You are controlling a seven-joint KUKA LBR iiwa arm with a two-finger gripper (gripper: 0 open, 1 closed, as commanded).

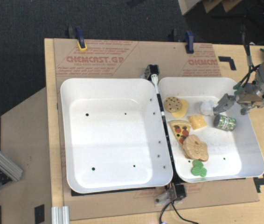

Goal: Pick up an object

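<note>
Dark carpet surrounds my table (pixel 57 69), where two shallow white plastic bins sit side by side; the left bin (pixel 71 125) has nothing in it to grasp. In the right bin (pixel 248 157), my gripper (pixel 227 104) hovers just above the small green-labelled can (pixel 225 122) lying on its side near the right wall, and I cannot tell its opening. I judge the can light, rigid and smooth, likely to roll; I'd pinch across its middle.
</note>
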